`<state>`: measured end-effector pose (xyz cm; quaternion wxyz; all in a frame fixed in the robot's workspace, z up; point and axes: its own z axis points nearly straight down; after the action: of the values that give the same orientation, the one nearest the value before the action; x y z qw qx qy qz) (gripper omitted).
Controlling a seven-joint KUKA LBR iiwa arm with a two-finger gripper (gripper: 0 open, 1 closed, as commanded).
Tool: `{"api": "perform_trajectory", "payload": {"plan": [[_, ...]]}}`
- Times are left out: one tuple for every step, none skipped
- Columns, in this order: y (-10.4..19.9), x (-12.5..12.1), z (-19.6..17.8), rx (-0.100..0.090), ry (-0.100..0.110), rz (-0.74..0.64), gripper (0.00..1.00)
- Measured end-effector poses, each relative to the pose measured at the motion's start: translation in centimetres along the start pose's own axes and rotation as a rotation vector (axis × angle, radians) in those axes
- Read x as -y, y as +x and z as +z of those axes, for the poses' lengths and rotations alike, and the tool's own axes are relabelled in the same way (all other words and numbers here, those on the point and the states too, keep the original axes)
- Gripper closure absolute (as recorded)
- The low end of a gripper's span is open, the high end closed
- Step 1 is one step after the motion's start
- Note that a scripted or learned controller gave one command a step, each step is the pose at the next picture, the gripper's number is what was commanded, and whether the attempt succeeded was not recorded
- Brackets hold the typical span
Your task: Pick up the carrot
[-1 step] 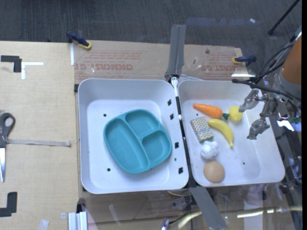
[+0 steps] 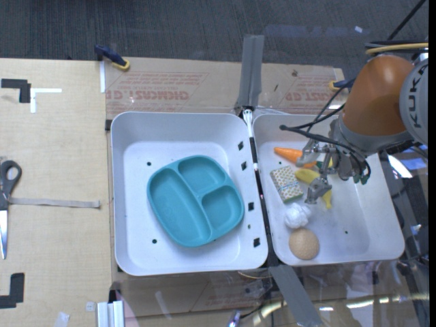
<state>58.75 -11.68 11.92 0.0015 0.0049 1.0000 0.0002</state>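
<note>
Carrot (image 2: 289, 154) is lying in the far left part of the right bin (image 2: 381, 244), its orange body pointing left toward the divider between the two bins, and nothing is gripping it right now. Arm (image 2: 381, 97) is reaching in from the right, the big orange band sitting over the bin's far right corner, and the gripper (image 2: 319, 182) is hanging over the middle of that bin, just right of the carrot and slightly nearer. Whether those fingers are apart or together I cannot tell, because metal parts and cables are crowding the tip. Right under the gripper a yellow item (image 2: 312, 177) is showing, with another yellow bit poking out on the near side by the fingertip, too cluttered to name. Just left of that, a speckled rectangular sponge-like block (image 2: 286, 183) is resting flat, close beside the carrot's near side. Nearer still, a small white crumpled object (image 2: 296, 216) is sitting on the bin floor, and nearest of all a tan egg-shaped object (image 2: 304, 243) is lying by the near rim. Over in the left bin (image 2: 126, 203) a teal divided plate (image 2: 196, 200) is sitting flat at a slant, its three compartments facing up. Out on the bench to the far left, scissors (image 2: 7, 186) are lying at the picture's edge.
</note>
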Motion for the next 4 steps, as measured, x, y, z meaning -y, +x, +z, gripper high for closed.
{"api": "perform_trajectory", "payload": {"plan": [[-3.0,-2.0,2.2,0.005,0.001,0.075,0.00],[-3.4,-2.1,0.9,0.019,0.003,0.073,1.00],[-3.6,-2.1,-0.2,0.025,0.004,0.070,1.00],[-6.2,-1.7,2.6,0.003,0.002,0.420,1.00]]}}
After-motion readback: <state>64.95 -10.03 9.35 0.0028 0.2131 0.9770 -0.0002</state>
